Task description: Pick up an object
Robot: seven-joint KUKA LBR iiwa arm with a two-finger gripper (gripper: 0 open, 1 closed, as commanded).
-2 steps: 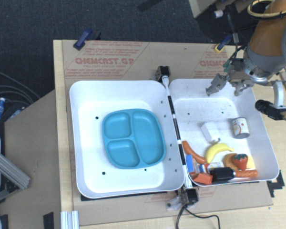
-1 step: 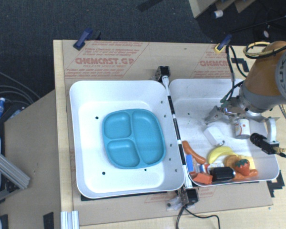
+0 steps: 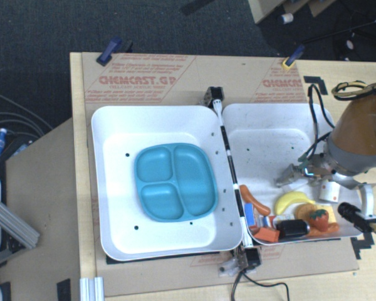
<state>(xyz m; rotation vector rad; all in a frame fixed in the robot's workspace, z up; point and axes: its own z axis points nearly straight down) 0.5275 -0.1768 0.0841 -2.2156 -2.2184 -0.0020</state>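
Observation:
The right bin [image 3: 263, 130] holds a heap of small objects along its near edge. Among them are a yellow banana [image 3: 293, 200], an orange sausage-shaped piece [image 3: 254, 201], a black block [image 3: 293, 228], a red and orange toy [image 3: 319, 217] and a thin blue piece [image 3: 249, 214]. My gripper [image 3: 299, 173] hangs low over the right bin, just above and behind the banana, on the grey arm with its orange band [image 3: 360, 130]. I see nothing held in it.
The left bin [image 3: 113, 130] holds a blue divided plate [image 3: 175, 182] in its middle. A black rail [image 3: 227, 149] runs between the two bins. Cables [image 3: 316, 115] hang beside the arm at the right bin's far right.

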